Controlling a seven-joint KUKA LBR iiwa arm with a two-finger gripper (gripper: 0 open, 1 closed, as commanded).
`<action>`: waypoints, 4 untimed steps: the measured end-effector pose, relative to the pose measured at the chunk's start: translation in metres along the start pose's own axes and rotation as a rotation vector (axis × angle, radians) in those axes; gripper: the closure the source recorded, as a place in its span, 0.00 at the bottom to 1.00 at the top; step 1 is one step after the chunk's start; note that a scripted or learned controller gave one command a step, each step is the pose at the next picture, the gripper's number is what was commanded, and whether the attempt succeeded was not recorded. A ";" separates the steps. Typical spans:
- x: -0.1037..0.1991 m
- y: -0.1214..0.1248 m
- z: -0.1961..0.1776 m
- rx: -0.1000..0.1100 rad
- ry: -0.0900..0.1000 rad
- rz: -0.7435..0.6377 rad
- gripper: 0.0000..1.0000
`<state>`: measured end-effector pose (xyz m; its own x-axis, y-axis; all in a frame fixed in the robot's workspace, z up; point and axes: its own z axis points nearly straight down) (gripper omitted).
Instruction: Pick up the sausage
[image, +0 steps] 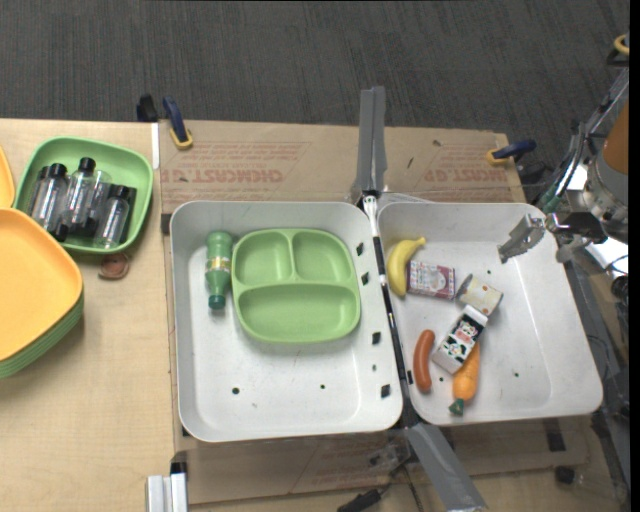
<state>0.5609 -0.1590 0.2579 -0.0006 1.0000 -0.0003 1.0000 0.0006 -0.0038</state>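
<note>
The two-finger gripper (522, 238) hangs over the right white plastic bin (570, 330) up around 2 o'clock, fingers look slightly parted with nothing between them. The small reddish-brown sausage (424, 359) lies lengthwise down at about 7 o'clock of that bin, close to the left wall, well apart from the gripper. Just beside it at 3 o'clock sits a black-and-white patterned carton (460, 340), with an orange toy carrot (465, 378) below that. A yellow banana (400, 263) lies at 12 o'clock from the sausage
</note>
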 end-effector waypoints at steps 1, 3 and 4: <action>-0.001 0.000 -0.008 0.002 -0.001 0.000 1.00; -0.055 0.086 0.117 -0.002 -0.003 0.232 1.00; -0.055 0.086 0.107 -0.002 -0.006 0.229 1.00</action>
<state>0.6464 -0.2142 0.1502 0.2261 0.9741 -0.0065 0.9741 -0.2261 -0.0010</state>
